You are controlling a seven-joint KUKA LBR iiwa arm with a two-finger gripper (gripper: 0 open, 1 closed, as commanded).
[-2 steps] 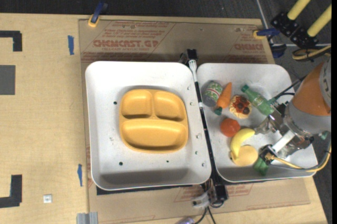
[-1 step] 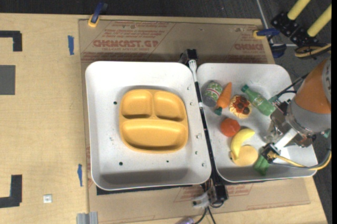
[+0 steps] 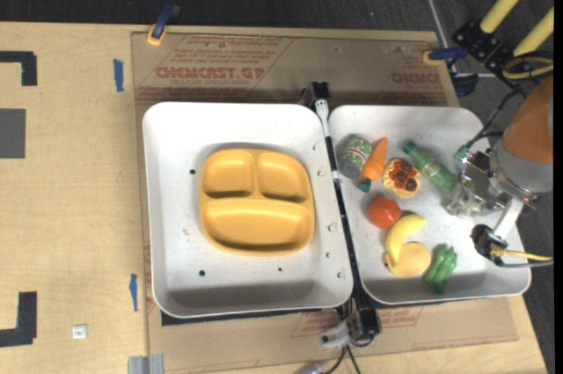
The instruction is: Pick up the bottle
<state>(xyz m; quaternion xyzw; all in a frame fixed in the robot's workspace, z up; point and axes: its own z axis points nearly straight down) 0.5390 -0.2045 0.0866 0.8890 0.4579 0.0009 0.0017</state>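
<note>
Bottle (image 3: 430,167), green plastic, lies tilted in the upper part of the right bin (image 3: 466,286), just right of a small pizza slice (image 3: 402,177) and near a carrot (image 3: 376,158). At the frame's right edge the gripper (image 3: 466,201) hangs over the bin beside the bottle; how far it is parted cannot be told. The left bin (image 3: 167,214) holds a yellow divided tray (image 3: 257,198).

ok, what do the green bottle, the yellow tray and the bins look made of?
Green bottle: probably moulded toy plastic, glossy, with a small highlight along its side. Yellow tray: plastic by the look, smooth, semi-matte, with rounded moulded compartments. Bins: thin white plastic, likely formed sheet, with a soft sheen and rounded rims.
</note>
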